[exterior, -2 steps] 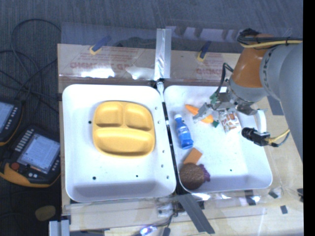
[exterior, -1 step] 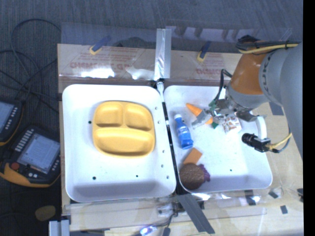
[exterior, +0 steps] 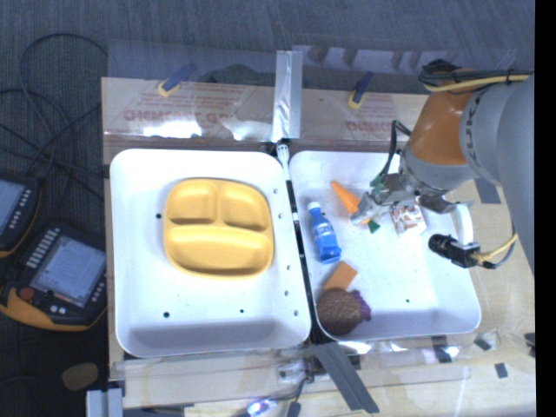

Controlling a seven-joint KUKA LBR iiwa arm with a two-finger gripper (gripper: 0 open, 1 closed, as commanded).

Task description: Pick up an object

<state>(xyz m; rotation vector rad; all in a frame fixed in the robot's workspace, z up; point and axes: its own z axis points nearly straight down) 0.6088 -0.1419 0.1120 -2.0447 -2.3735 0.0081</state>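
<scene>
Holding one yellow tray (exterior: pixel 218 228); one blue bottle (exterior: pixel 324 234) opposite.

This is a robotics lab: a plywood bench (exterior: pixel 130 94) bears two shallow white plastic bins (exterior: pixel 130 320), a grey and orange industrial arm (exterior: pixel 452 129) reaches in from the right, and handheld control pendants (exterior: pixel 56 276) with black cables (exterior: pixel 52 146) lie on dark carpet at left.

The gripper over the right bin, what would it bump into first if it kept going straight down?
Probably the bin floor. The gripper points down beside the orange carrot, but depth is hard to judge, so it might touch that first.
</scene>
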